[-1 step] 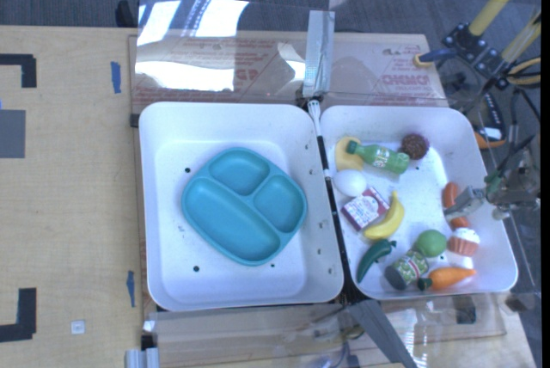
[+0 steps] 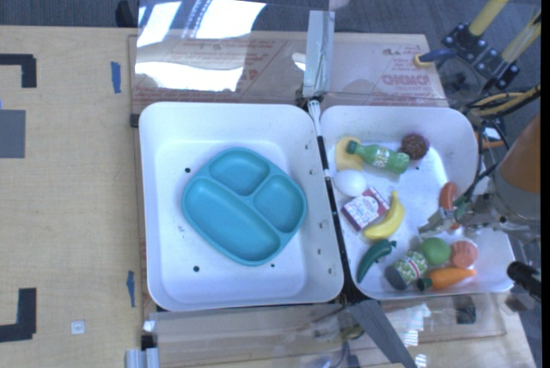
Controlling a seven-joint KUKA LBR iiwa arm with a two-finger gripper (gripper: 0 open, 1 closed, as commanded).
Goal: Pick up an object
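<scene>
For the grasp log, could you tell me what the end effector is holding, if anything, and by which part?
It cannot be told. The end effector sits low over the right bin, beside the green ball, but no item is visibly gripped.

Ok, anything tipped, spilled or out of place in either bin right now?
Nothing stands out. The blue divided plate lies flat in the left bin. In the right bin the toy food is loosely jumbled: green bottle on its side, banana, carrot. Nothing hangs over a rim.
</scene>
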